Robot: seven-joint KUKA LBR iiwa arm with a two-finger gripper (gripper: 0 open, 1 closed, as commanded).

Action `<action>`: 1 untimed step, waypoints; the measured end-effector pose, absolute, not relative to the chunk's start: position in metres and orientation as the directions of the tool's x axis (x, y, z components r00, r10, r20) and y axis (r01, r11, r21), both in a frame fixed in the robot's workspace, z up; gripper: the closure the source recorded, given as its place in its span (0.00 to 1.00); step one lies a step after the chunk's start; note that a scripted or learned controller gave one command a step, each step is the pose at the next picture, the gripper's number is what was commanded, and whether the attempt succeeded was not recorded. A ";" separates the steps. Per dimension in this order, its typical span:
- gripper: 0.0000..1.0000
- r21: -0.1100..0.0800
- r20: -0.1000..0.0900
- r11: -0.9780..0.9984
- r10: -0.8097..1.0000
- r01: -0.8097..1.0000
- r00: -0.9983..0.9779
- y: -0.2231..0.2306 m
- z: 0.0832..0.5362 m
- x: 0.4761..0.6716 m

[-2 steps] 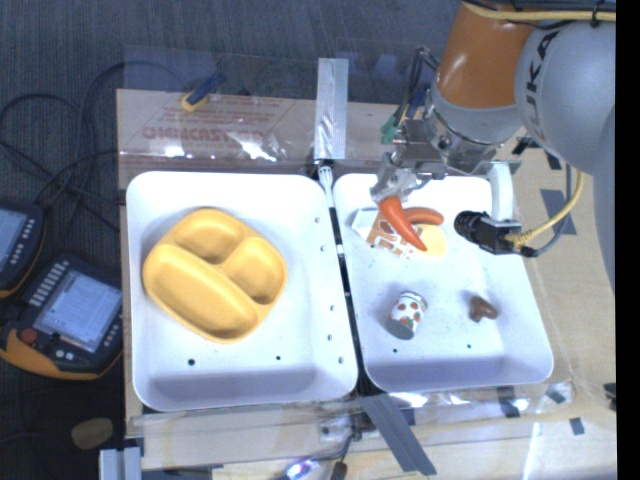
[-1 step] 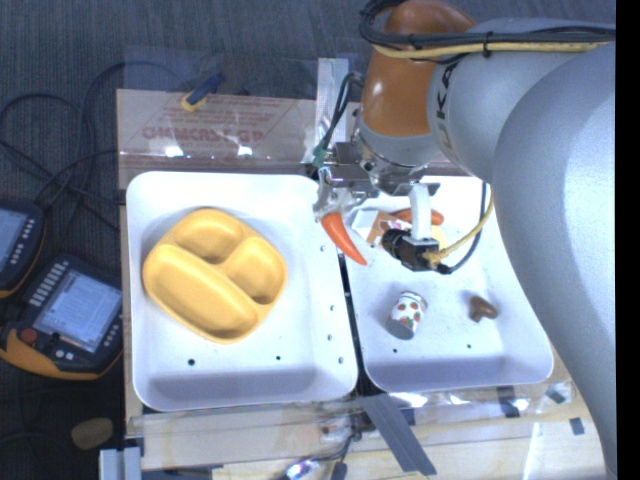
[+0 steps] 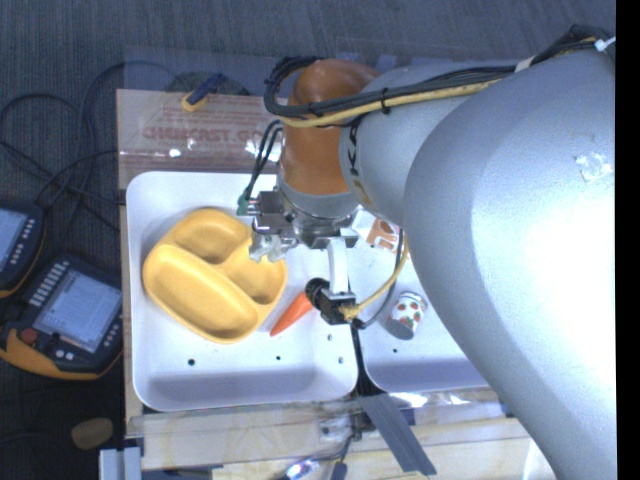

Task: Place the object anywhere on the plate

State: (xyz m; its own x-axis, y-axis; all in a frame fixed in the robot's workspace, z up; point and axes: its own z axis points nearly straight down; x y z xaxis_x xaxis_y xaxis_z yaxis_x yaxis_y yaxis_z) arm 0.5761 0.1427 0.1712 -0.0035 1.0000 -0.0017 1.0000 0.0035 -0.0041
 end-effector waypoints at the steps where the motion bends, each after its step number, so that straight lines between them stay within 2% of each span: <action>1: 1.00 -0.001 -0.004 0.002 1.000 1.000 -0.002 0.197 0.276 0.602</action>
